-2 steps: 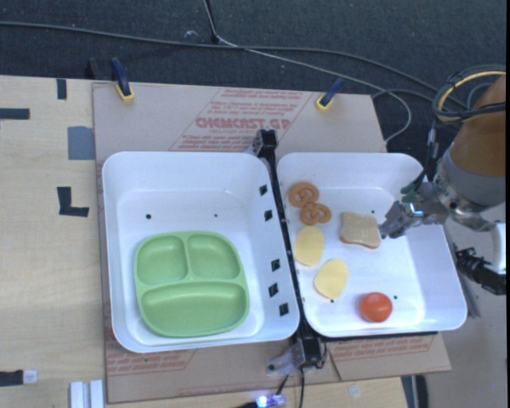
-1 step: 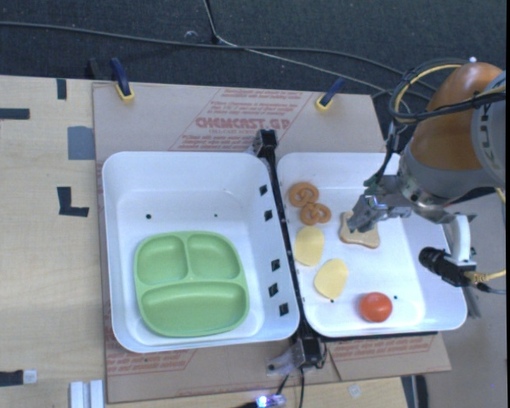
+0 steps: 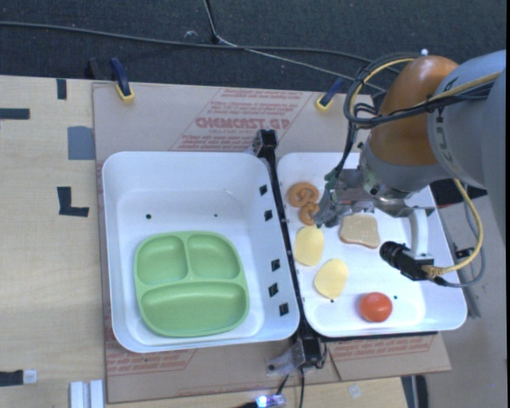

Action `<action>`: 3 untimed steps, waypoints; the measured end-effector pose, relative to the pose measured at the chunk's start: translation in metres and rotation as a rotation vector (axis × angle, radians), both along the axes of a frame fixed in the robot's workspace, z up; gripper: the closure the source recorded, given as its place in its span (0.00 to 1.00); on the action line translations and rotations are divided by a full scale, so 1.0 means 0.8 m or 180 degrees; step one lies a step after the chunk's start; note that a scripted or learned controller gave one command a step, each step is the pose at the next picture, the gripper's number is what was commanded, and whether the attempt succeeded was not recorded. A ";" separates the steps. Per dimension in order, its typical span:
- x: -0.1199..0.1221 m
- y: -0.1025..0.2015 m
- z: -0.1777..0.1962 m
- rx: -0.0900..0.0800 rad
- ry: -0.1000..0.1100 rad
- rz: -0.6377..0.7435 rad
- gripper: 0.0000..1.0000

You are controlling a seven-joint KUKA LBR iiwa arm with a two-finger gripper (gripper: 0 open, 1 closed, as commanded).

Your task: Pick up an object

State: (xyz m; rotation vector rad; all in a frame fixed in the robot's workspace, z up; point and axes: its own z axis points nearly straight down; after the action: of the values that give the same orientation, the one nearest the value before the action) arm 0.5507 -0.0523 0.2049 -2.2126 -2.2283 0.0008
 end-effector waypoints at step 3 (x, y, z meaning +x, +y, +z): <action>0.072 0.180 0.022 0.0002 -0.0010 -0.0002 1.00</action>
State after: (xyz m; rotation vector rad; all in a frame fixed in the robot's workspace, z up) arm 0.6080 0.0919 0.2228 -2.2145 -2.2291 -0.0034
